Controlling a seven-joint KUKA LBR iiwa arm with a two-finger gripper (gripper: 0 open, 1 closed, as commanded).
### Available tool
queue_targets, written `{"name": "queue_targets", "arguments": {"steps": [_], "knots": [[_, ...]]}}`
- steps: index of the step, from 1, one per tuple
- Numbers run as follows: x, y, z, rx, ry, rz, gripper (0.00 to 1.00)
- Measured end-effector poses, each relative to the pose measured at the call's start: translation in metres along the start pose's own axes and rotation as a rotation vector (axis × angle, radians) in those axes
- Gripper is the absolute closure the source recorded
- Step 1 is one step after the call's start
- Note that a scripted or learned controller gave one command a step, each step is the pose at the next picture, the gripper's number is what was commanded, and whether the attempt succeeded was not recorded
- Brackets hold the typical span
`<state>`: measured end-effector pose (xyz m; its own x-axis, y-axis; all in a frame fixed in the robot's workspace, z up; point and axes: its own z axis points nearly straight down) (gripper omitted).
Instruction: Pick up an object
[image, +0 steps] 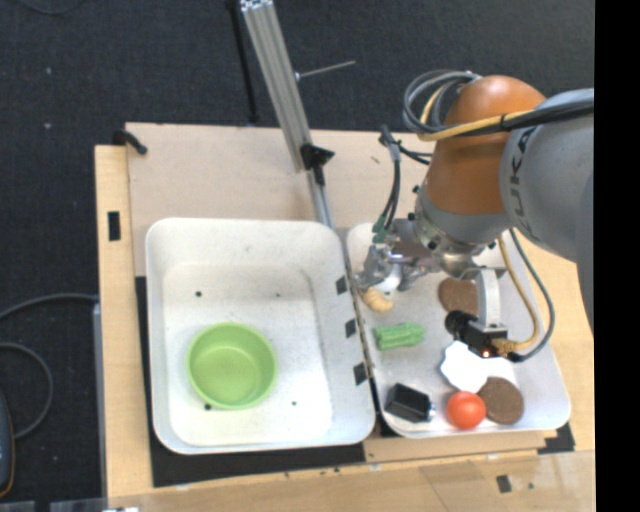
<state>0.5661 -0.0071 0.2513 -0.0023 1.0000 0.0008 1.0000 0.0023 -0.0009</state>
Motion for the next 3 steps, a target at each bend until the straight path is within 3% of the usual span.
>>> {"name": "queue_targets", "arguments": {"steps": [2,3], "knots": [[0.097,-0.017,0.002,-0.002,0.0,-0.001,1.0],[0.097,-0.017,0.002,-0.002,0.0,-0.001,0.0]]}}
